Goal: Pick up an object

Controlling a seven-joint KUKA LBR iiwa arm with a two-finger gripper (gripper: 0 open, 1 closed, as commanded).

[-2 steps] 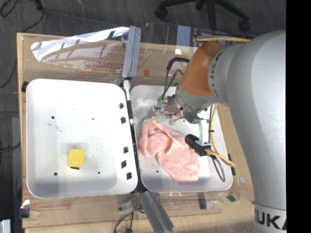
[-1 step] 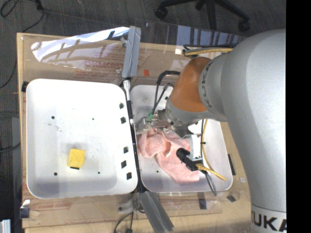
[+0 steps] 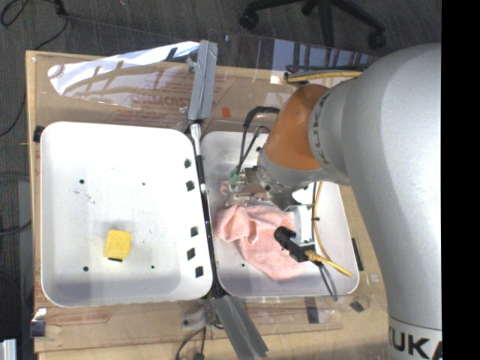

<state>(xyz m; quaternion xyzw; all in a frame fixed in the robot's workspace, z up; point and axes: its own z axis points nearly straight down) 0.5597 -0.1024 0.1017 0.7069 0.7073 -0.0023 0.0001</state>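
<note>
- arm (image 3: 375,126): grey, orange band, reaches in over the right bin (image 3: 225,152).
- left bin (image 3: 67,171): holds a small yellow block (image 3: 118,244).
- pink cloth (image 3: 259,235): crumpled in the right bin; likely light, soft and limp, best pinched at a raised fold.
- gripper (image 3: 244,187): just above the cloth's upper edge; whether spread or pressed together cannot be told.

We see open floor in the left bin (image 3: 112,163) beyond the gripper (image 3: 244,187); a pink cloth (image 3: 259,238) crowds beneath it.
</note>
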